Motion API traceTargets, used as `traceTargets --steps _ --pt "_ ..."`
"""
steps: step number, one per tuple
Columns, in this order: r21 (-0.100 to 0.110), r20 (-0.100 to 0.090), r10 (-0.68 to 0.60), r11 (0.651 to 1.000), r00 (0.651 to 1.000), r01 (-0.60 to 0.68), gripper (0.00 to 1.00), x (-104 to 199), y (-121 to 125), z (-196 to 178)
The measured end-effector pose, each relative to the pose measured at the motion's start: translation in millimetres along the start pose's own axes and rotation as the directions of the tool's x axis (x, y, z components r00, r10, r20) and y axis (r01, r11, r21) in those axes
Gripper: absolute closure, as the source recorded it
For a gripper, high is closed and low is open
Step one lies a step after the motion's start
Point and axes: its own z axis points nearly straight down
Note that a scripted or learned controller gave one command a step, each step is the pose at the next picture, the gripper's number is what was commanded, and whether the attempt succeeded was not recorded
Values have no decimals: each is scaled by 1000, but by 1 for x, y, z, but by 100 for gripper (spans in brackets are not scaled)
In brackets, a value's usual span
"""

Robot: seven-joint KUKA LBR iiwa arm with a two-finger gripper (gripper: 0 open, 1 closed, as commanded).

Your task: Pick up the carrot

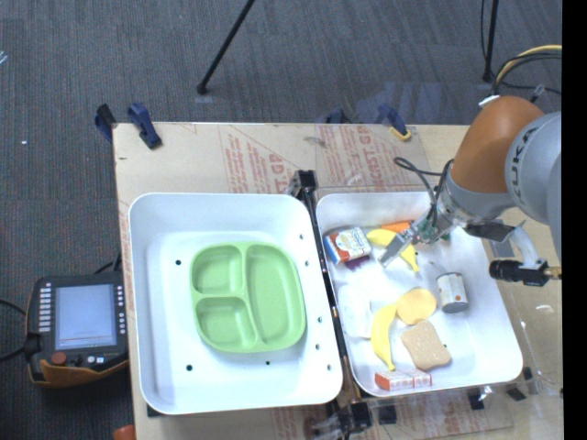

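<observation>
Orange carrot [396,227] lying mostly hidden behind pincer [401,247] in right bin [495,337], upper centre-right; pincer grip unreadable.

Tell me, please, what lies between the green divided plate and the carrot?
In the camera view, the two bins' adjoining rims and a small red and white packet lie between the green divided plate and the carrot.

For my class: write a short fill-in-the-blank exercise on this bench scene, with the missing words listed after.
1. The green tray has ___ compartments.
2. The green tray lies in the ___ bin.
3. The hand hovers over the ___ bin, near the orange carrot.
4. The banana is coloured ___.

Missing words: three; left; right; yellow
</observation>
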Motion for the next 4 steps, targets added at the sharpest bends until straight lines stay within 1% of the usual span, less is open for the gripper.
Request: traceTargets --steps 1,2,3,4 --pt "11 31 99 995 995 -99 0 53 -149 4" --pt "-1 34 263 965 964 -263 0 33 -51 3" --pt "2 24 222 975 975 -222 0 -26 -9 0" --pt "-4 29 454 891 891 -454 0 -36 -15 -8"
